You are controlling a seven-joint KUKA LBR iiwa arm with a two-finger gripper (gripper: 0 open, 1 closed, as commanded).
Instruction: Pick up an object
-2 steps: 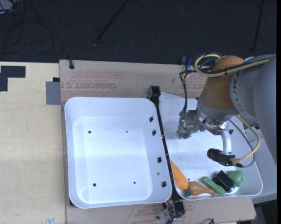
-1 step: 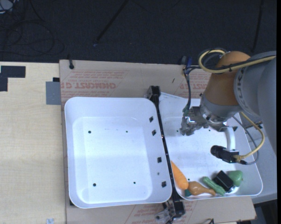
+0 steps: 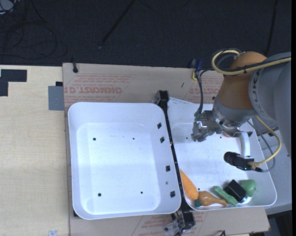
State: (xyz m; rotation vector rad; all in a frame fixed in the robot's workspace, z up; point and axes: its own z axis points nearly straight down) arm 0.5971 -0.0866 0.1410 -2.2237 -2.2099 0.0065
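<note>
**Figure.** Overhead view of 2 white bins side by side on the desk [image 3: 25, 156].

The gripper [image 3: 199, 131] hangs low over the far-left part of the right-hand bin [image 3: 206, 161], above bare white floor. Nothing shows in its grasp. From this angle it cannot be told whether it is open or closed.

The candidate objects lie well apart from it, crowded along that bin's near edge:
- An orange toy carrot [image 3: 188, 183] lies against the near-left wall.
- A tan, curved piece [image 3: 210, 198], possibly another toy food, lies just beside the carrot.
- A long green piece [image 3: 223, 194] touches a black block [image 3: 234, 190].
- A rounded green item [image 3: 248, 185] sits toward the near-right corner.

The left-hand bin [image 3: 118, 156] adjoins along a shared black-clipped edge.

**Risks.**
- A closure made at the present spot would likely catch nothing, since no object lies beneath.
- The cluster is packed tightly, so a descent there could wedge 2 pieces together or nudge 1 aside.
- The carrot's closeness to the wall leaves little room for a clean grip, and contact with the bin's rim is possible.
- Smooth, tapered shapes may slip on lifting.
</note>
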